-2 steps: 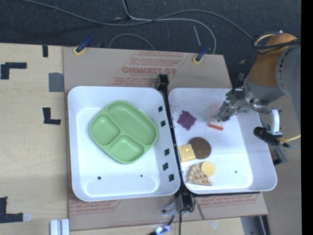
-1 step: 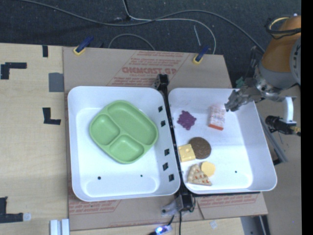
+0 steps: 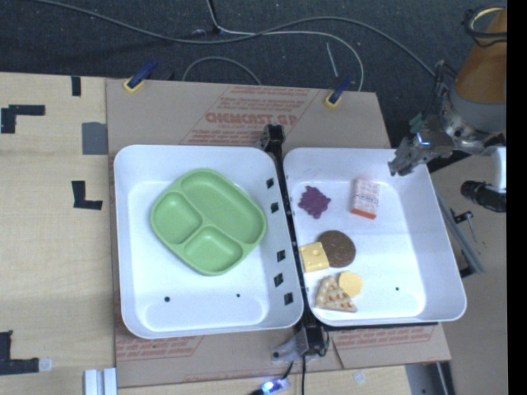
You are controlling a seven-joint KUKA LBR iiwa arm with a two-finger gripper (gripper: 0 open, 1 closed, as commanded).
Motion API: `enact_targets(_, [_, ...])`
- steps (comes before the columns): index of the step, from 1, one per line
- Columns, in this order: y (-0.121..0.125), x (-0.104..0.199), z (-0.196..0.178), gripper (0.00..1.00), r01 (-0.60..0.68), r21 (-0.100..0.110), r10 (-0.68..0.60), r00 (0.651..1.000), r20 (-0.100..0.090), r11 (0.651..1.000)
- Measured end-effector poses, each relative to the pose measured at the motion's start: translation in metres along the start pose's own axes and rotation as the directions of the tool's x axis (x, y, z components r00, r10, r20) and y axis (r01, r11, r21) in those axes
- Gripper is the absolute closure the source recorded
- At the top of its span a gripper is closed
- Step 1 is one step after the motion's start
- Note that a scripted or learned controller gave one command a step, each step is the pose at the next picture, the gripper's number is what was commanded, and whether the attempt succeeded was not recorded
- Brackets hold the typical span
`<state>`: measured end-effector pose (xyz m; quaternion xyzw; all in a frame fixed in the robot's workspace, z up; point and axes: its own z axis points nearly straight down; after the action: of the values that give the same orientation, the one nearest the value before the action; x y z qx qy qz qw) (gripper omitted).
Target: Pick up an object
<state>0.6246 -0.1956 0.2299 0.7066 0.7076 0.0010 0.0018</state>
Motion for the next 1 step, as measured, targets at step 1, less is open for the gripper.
enact_targets(1, [0.0009, 0.0004, -0.0339, 1.00, 0.000, 0.002, 0.000, 1.000, -0.001, 1.000])
